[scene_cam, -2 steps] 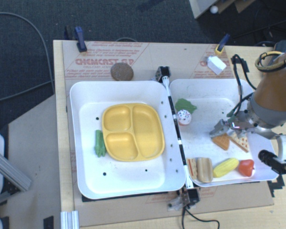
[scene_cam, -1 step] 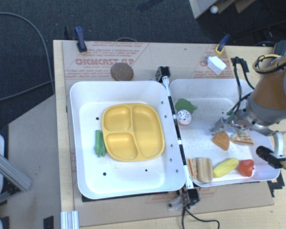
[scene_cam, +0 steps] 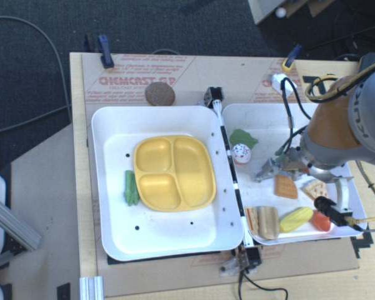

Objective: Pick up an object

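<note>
The bench carries 2 shallow white bins side by side. The left bin holds a yellow divided plate with 3 compartments, and a green pod-shaped toy lies just beside the plate's left edge, its long axis running near to far.

The right bin is where the arm works, its orange band hanging over the bin's right half. The gripper sits low in the middle of this bin, pointing toward the view's left. Whether it is released or clenched cannot be told from here, and nothing is seen between its tips.

The nearest candidate is the orange cracker-like piece, which lies just beside the gripper on the camera side, its long axis tilted slightly from near to far. A move onto it would probably be a short shift toward the near wall and then down.

Other objects lie further off: a sandwich toy and a yellow corn-like piece along the near wall, a red piece next to them, a green leaf and a white spotted ball to the gripper's left.
</note>
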Robot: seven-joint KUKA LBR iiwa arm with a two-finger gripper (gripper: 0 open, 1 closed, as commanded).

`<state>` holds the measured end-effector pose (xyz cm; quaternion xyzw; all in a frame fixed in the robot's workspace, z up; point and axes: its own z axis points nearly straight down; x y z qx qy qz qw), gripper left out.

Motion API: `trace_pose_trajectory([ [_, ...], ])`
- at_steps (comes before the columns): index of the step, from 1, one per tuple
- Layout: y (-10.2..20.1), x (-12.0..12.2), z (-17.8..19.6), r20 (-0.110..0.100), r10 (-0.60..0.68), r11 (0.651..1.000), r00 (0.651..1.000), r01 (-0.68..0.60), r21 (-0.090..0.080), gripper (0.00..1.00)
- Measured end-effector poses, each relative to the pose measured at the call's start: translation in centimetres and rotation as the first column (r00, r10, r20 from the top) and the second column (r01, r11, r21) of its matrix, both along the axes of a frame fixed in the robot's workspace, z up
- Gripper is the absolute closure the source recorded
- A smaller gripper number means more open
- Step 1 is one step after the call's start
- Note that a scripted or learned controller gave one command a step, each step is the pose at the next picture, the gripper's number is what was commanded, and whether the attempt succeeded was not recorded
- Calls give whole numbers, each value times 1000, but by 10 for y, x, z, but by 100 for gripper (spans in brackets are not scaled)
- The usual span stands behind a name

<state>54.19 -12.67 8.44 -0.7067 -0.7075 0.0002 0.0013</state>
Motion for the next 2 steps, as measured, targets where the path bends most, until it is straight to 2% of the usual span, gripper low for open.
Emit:
trace_pose_trajectory([
  [1,0,0,10,1,-1,1000,1000,1,0,100],
  [2,0,0,10,1,-1,1000,1000,1,0,0],
])
